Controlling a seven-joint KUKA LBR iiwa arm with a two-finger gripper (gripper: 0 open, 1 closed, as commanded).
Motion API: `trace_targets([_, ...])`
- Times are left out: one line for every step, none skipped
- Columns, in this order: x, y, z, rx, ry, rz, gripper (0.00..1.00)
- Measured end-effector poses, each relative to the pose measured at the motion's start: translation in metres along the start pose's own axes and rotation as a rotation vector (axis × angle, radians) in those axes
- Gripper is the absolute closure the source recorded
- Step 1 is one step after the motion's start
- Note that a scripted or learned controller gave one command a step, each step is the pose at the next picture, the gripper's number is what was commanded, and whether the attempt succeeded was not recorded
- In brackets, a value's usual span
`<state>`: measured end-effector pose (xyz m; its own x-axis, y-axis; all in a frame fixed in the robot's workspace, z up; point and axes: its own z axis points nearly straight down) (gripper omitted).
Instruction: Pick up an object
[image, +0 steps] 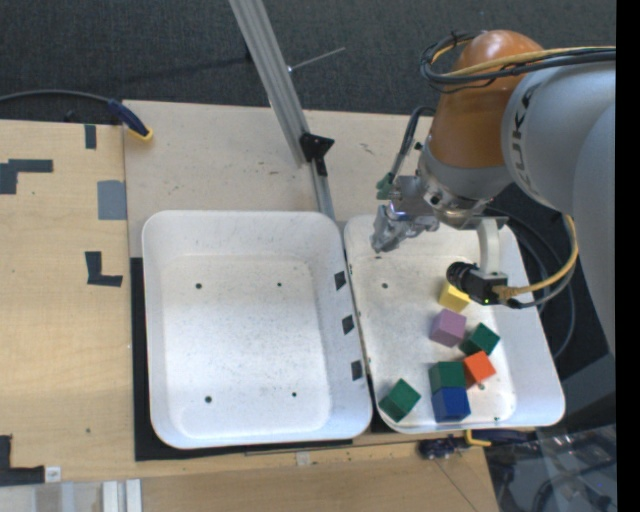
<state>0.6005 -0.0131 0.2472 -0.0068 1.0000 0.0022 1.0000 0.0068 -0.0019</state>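
Yellow block (453, 296) lies in the right bin (400, 300), near the pincer (385, 240).

The grey arm with the orange band (520, 100) is cut off by the right and top edges. Its pincer (388, 232) is blurred, too small to read. The arm covers the right white bin's (400, 300) far corner. The dark-green cube (448, 376) is partly hidden behind the blue cube (451, 403).
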Motion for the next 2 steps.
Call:
trace_targets([0.046, -0.024, -0.004, 0.001, 0.0, 0.0, 1.0])
trace_targets([0.097, -0.04, -0.007, 0.001, 0.0, -0.001, 1.0])
